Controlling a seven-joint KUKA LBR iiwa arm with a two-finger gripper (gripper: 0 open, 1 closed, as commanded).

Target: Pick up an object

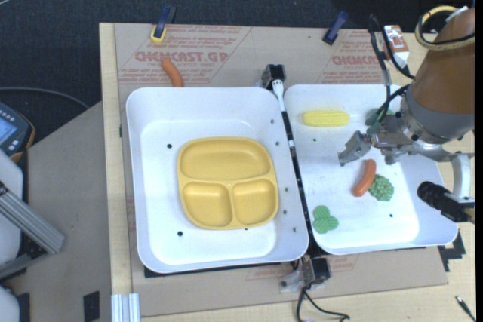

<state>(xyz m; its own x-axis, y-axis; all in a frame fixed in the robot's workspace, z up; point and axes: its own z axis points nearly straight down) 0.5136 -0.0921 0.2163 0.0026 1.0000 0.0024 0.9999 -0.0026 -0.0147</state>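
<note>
Spread gripper (367, 148) hovering in right bin (343, 230), orange sausage (365, 177) lying just below, ungrasped.

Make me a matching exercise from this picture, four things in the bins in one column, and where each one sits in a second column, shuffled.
Things:
1. corn cob
2. yellow divided plate
3. sausage
4. green leafy piece

Places:
A. in the left bin
B. near edge of the right bin
C. far end of the right bin
D. just below the gripper, beside the broccoli

Pairs: 1-C, 2-A, 3-D, 4-B
</note>
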